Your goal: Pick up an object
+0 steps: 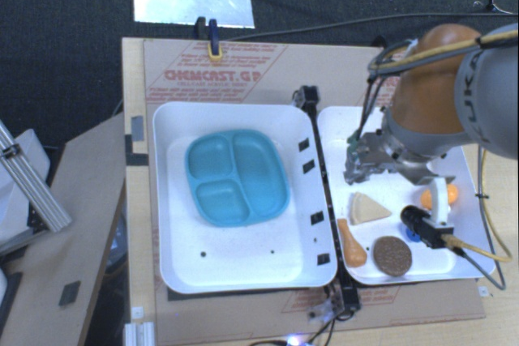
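- Tool (361,166): low over the right bin (336,126), at the bin's 9 o'clock side, near the divider. Apart or together: can't tell from this angle.
- Arm (438,93): grey w/ orange band, comes in from 3 o'clock and covers the bin's 12–2 o'clock part.
- Cream wedge (369,209): just beside the tool at its 5 o'clock, flat on the bin floor, not touching it.
- Orange carrot-shaped piece (351,244): 6 o'clock of the tool, along the divider wall, just beside the wedge.
- Brown round disc (392,255): 5 o'clock of the tool, near the bin's 6 o'clock rim, beside the carrot piece.
- Orange ball (426,196): 4 o'clock of the tool, partly hidden.
- Left bin (174,239): 9 o'clock of the tool, holds a blue divided plate (238,177) about centre.
- Counter (134,93): blue/yellow clamp (213,40) on its 12 o'clock edge.
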You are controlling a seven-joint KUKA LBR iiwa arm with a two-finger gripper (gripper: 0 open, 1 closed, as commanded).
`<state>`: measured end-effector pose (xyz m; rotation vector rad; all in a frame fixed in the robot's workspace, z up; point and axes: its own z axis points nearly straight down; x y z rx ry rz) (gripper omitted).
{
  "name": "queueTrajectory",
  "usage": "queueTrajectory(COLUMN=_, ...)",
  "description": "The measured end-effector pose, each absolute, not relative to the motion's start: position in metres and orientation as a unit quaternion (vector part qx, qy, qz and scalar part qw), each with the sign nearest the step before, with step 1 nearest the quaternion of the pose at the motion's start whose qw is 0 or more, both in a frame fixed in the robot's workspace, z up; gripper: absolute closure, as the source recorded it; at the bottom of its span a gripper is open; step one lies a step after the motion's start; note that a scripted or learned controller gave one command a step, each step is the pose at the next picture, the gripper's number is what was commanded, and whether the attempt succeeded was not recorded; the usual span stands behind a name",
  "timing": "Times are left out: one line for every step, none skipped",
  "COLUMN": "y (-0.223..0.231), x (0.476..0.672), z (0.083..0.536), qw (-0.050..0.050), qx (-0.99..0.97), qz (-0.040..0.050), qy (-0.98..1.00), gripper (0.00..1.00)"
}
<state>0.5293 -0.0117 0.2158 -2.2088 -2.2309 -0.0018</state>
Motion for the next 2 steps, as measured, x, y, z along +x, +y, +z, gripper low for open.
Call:
queueTrajectory(y=0.039, x=0.516, z=0.23, qw=0.0, qx=-0.703, qz=-0.0015, qy=-0.711, gripper=1.0)
queueTrajectory(y=0.085, x=0.499, z=0.217, qw=0.001, qx=-0.704, qz=-0.0005, qy=-0.71, gripper=1.0)
